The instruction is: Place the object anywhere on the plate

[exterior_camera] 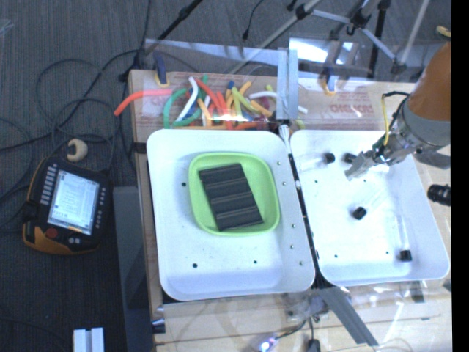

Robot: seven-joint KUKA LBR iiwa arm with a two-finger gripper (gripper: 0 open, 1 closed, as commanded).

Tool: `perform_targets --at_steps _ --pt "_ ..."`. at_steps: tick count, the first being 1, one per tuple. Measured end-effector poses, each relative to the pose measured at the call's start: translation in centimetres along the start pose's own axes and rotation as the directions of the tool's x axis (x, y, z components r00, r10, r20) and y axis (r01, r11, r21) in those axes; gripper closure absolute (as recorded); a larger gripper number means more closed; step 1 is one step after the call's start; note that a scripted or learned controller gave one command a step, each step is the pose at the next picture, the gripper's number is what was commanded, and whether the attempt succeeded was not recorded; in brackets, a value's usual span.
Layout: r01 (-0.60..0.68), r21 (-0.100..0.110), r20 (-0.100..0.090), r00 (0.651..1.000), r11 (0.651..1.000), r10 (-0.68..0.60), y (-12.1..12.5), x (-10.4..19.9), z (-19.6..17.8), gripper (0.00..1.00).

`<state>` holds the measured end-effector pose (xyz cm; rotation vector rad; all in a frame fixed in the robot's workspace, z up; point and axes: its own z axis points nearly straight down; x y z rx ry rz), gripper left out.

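Camera view from above shows two white bins side by side on a worktop (146,108). A dark ridged block (230,196) already lies flat on the green plate (198,174) in the left bin (168,255). The gripper (359,164) hangs over the upper part of the right bin (381,262); whether it is spread or pinching cannot be told.

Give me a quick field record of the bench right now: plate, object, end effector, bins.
plate: green plate, square with rounded corners, in the left bin
object: dark ribbed block lying on the plate
end effector: end effector over the right bin, near its far side
end effector load: nothing seen between its fingers
right bin contents: a few small dark pieces
behind bins: coloured tubes
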<state>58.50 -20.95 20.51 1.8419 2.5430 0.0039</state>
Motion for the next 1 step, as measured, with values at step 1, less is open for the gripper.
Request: perform_targets --at_steps 1 --pt "0.0 0.0 0.0 1.0 1.0 0.0 0.0 0.0 0.0 0.0"
